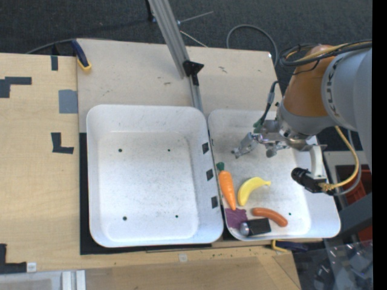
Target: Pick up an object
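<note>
Fixed overhead camera — slanted down, both bins framed.

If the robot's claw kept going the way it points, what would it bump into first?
Probably just the bare white floor of the right bin. The gripper points left and downward, and the carrot and banana lie nearer the camera, off that line. Depth is hard to judge.

**Open floor up top, clutter at the near edge**

The right bin has bare floor across its far half. Along its near edge, the carrot, banana, sausage, purple piece and black block crowd together, leaving narrow gaps. The left bin offers wide floor.
</note>
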You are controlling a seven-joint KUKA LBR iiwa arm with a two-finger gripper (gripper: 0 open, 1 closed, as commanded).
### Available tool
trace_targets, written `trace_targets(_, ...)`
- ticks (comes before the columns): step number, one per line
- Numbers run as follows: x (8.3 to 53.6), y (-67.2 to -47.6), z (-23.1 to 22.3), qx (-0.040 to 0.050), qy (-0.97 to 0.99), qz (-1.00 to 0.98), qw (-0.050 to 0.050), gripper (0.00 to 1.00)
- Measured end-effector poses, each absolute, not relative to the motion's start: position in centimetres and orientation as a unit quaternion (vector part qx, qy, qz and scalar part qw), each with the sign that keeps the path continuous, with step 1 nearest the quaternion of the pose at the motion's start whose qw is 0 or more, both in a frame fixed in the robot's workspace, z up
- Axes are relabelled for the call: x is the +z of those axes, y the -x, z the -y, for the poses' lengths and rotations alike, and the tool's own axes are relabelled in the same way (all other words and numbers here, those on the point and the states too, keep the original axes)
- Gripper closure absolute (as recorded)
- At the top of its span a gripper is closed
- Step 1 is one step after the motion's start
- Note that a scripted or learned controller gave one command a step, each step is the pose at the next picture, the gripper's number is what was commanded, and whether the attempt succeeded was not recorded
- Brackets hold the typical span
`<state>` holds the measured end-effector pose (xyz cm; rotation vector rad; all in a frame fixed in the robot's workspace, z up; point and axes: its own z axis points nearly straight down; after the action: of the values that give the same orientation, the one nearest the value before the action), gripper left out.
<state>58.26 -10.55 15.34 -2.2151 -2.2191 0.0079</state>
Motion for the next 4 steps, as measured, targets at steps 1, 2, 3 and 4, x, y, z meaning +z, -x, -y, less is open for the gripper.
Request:
trace_targets(1, 10.7, -58.3, 9.8, 0.0024, 0.707, 0.707, 0.003, 0.0)
trace_targets(2, 11.9, -58.4, 9.8, 0.0011, 0.707, 0.708, 0.002, 1.0)
trace_targets(3, 16.2, -58.4, 9.7, -0.0007, 0.707, 0.708, -0.001, 1.0)
trace_targets(4, 22.4, -59.0, 9.9, -0.0014, 0.706, 0.708, -0.002, 1.0)
